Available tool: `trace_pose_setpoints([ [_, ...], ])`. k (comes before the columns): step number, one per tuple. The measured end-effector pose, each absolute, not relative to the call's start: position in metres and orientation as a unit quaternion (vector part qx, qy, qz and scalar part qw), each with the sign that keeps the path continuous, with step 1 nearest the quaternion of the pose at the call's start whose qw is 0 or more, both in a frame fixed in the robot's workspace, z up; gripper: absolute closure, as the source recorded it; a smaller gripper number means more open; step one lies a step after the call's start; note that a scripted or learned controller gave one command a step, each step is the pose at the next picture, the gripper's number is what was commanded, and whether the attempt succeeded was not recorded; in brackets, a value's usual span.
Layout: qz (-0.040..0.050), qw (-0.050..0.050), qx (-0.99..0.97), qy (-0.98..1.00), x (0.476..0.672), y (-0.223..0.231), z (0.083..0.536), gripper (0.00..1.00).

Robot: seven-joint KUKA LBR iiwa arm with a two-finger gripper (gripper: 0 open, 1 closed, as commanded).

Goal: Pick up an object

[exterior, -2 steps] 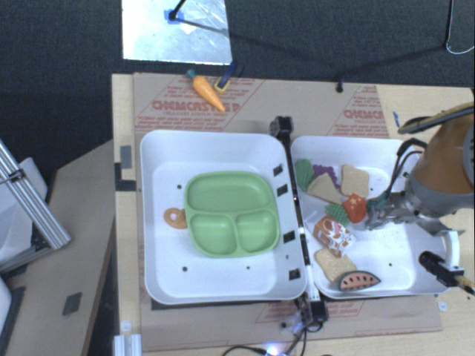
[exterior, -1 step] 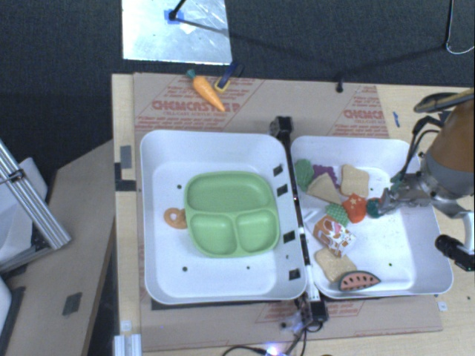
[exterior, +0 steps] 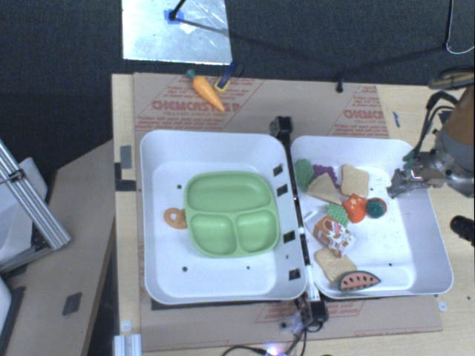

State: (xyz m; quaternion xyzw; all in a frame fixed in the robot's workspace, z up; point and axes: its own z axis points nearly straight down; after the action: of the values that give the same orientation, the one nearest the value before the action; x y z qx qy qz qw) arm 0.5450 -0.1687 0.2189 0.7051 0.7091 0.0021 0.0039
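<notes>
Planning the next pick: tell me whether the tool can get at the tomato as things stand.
Probably yes. The tool sits beside the tomato in the right bin, nothing lying across the top, though the ball crowds it.

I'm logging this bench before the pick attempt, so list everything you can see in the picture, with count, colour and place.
White bins: 2, side by side on bench.
Divided plate: 1, green, left bin.
Pretzel toy: 1, tan, left of plate.
Toy food pile: several, mixed colours, right bin.
Watermelon slice: 1, red, right bin's near edge.
Carrot toy: 1, orange, bench behind bins.
Foil sheet: 1, silver, floor beyond bench.
Gripper: 1, grey, over right bin's right side.
</notes>
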Motion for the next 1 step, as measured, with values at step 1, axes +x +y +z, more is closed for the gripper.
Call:
trace_pose_setpoints([
  [1,0.0008,0.001,0.706,0.709,0.5459,-0.1687,0.2247,1.00],
])
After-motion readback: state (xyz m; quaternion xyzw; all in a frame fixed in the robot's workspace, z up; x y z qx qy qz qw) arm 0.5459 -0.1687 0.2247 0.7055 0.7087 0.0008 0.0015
